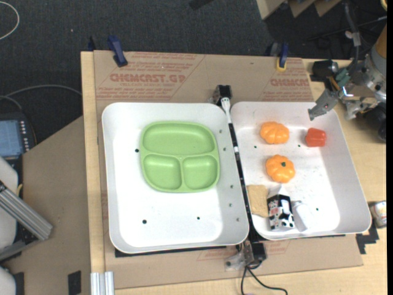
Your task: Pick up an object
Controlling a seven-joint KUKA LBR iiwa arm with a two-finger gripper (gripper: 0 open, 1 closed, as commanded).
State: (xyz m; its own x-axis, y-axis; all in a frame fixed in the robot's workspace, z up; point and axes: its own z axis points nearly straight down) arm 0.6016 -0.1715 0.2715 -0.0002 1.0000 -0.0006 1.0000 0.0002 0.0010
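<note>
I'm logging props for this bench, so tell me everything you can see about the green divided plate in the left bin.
The green divided plate is a pale green tray with rounded corners, apparently smooth matte plastic. Raised ridges split it into three compartments: one wide section along the far side and two smaller ones side by side nearer the camera. It lies flat and upright, in the far half of the left white bin, resting on the bin's floor and apart from its walls. Nothing sits in any compartment, and nothing else touches it.

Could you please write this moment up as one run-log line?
gripper: above right bin's far edge, holding nothing | nearest: red block | two pumpkins in bin | green tray: left bin
</note>
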